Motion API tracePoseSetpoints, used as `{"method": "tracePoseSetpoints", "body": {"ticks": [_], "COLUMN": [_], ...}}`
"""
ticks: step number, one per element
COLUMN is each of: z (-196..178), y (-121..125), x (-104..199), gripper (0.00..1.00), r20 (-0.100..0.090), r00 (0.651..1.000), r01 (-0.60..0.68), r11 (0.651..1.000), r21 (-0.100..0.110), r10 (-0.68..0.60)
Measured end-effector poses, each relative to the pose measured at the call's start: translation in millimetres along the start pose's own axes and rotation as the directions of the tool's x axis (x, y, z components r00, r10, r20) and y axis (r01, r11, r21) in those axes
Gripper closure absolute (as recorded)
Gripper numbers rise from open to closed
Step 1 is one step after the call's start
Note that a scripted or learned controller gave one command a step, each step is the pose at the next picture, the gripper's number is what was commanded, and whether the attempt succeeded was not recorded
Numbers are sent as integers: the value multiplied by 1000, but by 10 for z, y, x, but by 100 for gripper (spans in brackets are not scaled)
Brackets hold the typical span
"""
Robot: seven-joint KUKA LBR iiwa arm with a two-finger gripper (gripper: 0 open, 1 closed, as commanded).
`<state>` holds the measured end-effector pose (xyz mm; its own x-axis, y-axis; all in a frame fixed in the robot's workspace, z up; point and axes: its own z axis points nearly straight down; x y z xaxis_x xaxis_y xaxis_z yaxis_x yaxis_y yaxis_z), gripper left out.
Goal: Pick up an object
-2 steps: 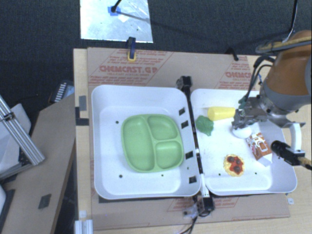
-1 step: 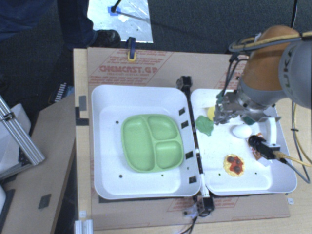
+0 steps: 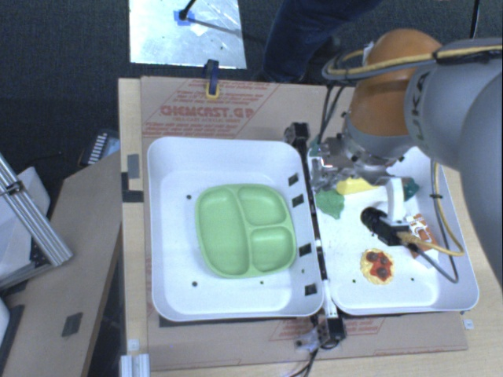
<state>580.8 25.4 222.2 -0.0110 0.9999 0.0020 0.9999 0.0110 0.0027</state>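
Note:
My gripper [image 3: 321, 173] hangs low over the far left part of the right bin [image 3: 448, 289], close to the divider between the bins. Just below it lies a crumpled green object [image 3: 330, 203]. A yellow block [image 3: 354, 186] sits to the right of the gripper, partly under the wrist. Nearer the front of this bin lies a small round toy pizza [image 3: 378, 265], yellow with red and dark toppings. An orange and white item [image 3: 418, 228] rests toward the right side. I see nothing held in the gripper.
The left bin [image 3: 169, 210] holds a light green divided plate [image 3: 244, 230]. The grey arm with its orange band [image 3: 393, 77] covers the back of the right bin. A person stands behind the bench at the top.

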Motion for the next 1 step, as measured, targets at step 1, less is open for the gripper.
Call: {"method": "tracePoseSetpoints", "body": {"ticks": [1], "z": [95], "y": [218], "x": [502], "gripper": [100], "r20": [0], "r00": [1000], "r01": [-1], "r11": [1000], "r21": [0], "r10": [1]}}
